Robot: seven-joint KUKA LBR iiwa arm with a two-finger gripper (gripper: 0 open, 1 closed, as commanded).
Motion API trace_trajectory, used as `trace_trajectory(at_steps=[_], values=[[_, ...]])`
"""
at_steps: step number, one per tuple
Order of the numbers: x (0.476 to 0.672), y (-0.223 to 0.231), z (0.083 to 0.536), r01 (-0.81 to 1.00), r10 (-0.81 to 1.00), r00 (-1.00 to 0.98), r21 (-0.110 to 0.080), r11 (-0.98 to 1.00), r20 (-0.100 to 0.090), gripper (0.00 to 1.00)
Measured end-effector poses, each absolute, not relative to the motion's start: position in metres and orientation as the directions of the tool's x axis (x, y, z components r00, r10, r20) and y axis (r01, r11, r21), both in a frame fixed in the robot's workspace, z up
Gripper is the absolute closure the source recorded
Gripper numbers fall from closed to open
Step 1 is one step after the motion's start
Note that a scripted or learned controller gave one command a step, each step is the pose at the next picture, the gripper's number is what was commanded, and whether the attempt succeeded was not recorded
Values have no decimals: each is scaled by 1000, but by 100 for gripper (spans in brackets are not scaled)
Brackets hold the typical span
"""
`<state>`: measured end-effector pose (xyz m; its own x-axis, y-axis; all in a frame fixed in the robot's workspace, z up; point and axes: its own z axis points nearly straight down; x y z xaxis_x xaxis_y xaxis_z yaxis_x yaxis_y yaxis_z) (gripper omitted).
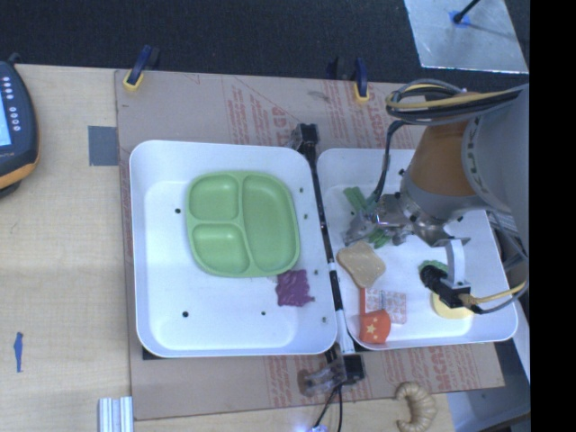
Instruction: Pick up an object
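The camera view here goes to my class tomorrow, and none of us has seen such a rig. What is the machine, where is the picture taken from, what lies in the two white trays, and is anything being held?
The picture comes from one fixed camera above a bench, looking down at a slant. The big grey machine with an orange band is a robot arm reaching in from the picture's right. Its gripper, a two-finger claw, is down in the right shallow white bin.

The left shallow white bin holds a green divided plastic plate and, beside its lower corner, a small purple lump. The right bin holds a tan bread-like slice, a red rounded toy, a yellow piece and something green near the gripper.

The wrist hides the claw's tips, so I cannot tell whether anything is held.
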<state>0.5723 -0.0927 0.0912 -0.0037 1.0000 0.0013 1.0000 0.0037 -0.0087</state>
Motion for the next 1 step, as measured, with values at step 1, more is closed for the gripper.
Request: trace_trajectory(at_steps=[1], values=[[607, -107, 92, 1000, 1000, -6, 1, 6, -1, 0]])
